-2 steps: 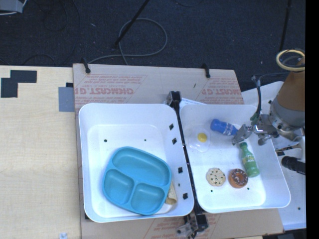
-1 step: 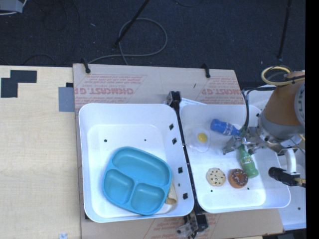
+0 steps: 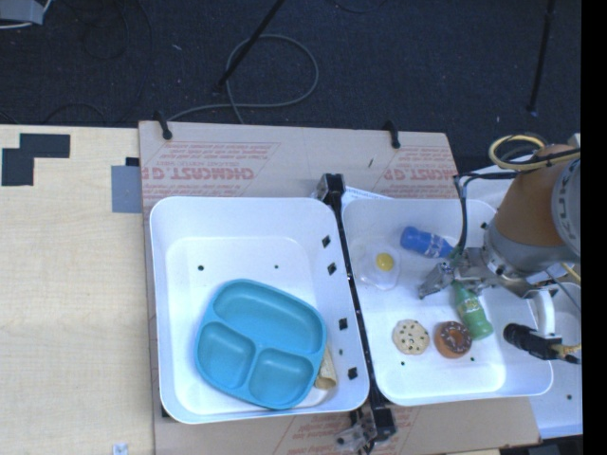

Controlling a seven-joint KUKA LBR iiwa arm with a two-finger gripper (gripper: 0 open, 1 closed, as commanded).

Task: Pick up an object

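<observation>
White right bin (image 3: 531,382): my pincer (image 3: 453,275), grip state unclear, sits at the green bottle's (image 3: 473,313) upper end, its long axis running toward the camera.

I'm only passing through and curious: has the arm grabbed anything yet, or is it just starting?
Nothing looks lifted yet. The gripper is down in the right white bin, right at the green plastic bottle, which lies on the bin floor. The blue bottle, yellow ball, round cookie and brown doughnut lie untouched. Gripping and lifting remain.

Cardboard sheet (image 3: 285,164) beneath the bins carries red printing, upside down and mirrored; it appears to read "CHEMCAST G.P.", repeated.
</observation>
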